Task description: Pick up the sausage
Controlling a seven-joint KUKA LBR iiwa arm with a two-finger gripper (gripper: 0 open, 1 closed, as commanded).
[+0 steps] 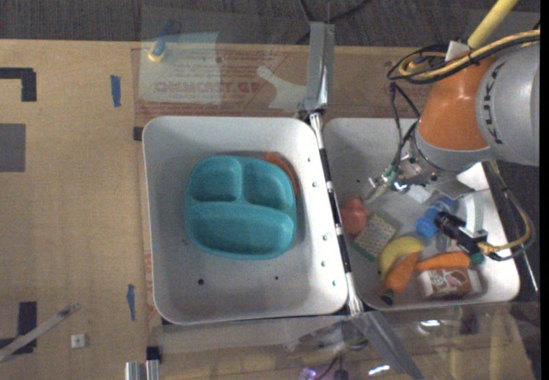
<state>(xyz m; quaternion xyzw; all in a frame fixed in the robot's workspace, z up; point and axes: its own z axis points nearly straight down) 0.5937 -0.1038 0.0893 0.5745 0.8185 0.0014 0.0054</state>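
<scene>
Hand (396,178) is seen over the right bin (369,140), far half; finger state cannot be told. Near edge is crowded: carrot (442,262), lemon (399,251), carton (448,283).

Teal tray (241,217) smooth matt plastic; white bins (171,155) glossy plastic; bench (69,198) matt cardboard-brown.

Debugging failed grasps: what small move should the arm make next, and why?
Probably shift the gripper down-right in the view. It hangs over the right white bin's upper half, while the likely sausage, an orange elongated piece, lies lower, above a white carton.
</scene>
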